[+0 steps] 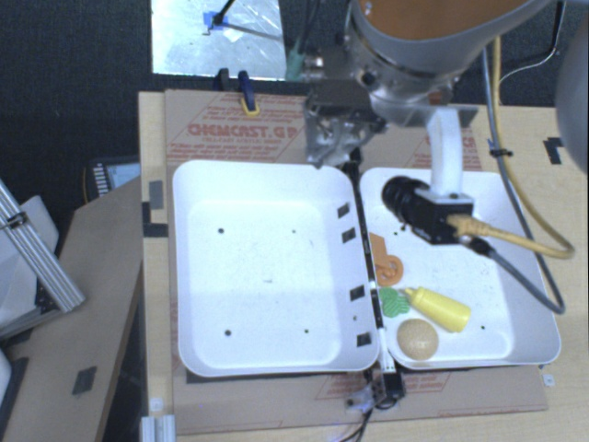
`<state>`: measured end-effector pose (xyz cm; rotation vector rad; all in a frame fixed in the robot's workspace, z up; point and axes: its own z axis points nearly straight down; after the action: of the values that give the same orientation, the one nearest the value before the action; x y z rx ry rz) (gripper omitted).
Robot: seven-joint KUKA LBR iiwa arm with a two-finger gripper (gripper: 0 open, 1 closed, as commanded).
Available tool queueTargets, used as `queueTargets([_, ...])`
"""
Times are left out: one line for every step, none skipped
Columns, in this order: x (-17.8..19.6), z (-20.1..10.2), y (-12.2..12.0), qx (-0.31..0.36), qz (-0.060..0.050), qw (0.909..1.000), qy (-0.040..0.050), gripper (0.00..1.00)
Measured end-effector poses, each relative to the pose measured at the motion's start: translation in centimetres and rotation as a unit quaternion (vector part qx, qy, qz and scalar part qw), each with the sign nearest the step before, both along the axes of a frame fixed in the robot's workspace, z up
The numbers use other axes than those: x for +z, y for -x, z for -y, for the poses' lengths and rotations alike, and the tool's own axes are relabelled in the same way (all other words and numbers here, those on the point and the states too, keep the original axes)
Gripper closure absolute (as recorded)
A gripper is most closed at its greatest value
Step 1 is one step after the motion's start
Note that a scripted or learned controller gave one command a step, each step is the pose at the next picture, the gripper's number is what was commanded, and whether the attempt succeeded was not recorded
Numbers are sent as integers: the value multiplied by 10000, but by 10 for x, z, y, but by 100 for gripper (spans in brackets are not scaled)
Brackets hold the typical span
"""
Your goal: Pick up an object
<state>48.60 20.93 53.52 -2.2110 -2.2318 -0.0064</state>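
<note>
Closest to my lens is the arm (433, 17), its orange band and grey shell filling the top right of my feed. Below it the gripper (333, 147) hangs over the far rim, about where the two bins meet. From this slant I cannot tell whether it is open or closed, and I see nothing in its grasp.

Just right of the gripper, a white bracket carries a black unit (419, 208) over the far part of the right bin (515, 320). A yellow cable (515, 239) runs from it towards the right.

All the items lie in the right bin's near left corner, well apart from the gripper. An orange piece (386, 267) sits against the divider. Nearer me is a green piece (394, 302), touching or just beside a yellow bottle (442, 309) lying on its side. A tan ball (417, 337) rests nearest the front wall.

To the left is the left bin (198, 247), showing a few dark specks on its floor.

Both bins rest on printed cardboard (239, 129), with a blue and yellow clamp (247, 95) at its far edge. Beyond that is a shiny sheet (216, 21).
</note>
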Motion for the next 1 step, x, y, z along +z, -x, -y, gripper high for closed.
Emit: queueTargets([-1, -26, -24, -15, 0, 10000, 9, 100])
